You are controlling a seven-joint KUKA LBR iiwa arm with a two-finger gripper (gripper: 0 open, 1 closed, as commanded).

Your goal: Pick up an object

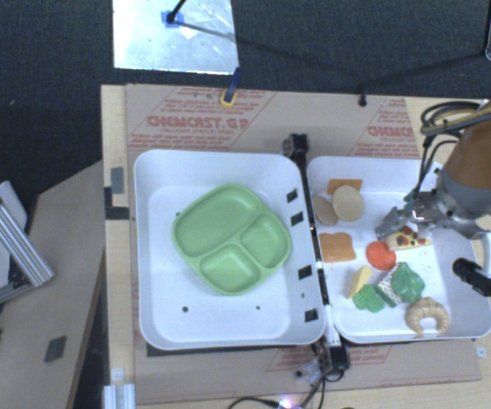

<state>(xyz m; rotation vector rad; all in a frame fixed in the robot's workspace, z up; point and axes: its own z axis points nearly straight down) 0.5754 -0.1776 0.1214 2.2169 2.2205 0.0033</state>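
In the right bin (467, 324) I see a small pile of toy food, and any of these pieces can be the object to pick. A pizza slice (413, 241) lies at about 3 o'clock of the bin's middle, just under the gripper (396, 222). I cannot tell the state of the pincer, because it is small and blurred over the slice, and I see nothing clearly held.

Just at 8 o'clock from the slice lies a red tomato (381, 256). At 6 o'clock from the tomato there is a green leafy piece (407, 282), and a croissant (427, 314) is near the bin's lower edge. A yellow wedge (361, 279) and a toast slice (337, 247) lie at the bin's left side, and two round cookies (347, 202) are at 11 o'clock.

The left bin (156, 313) holds a green plate (232, 239) with three compartments, turned at a slant. The arm (482, 164) comes in from 3 o'clock.
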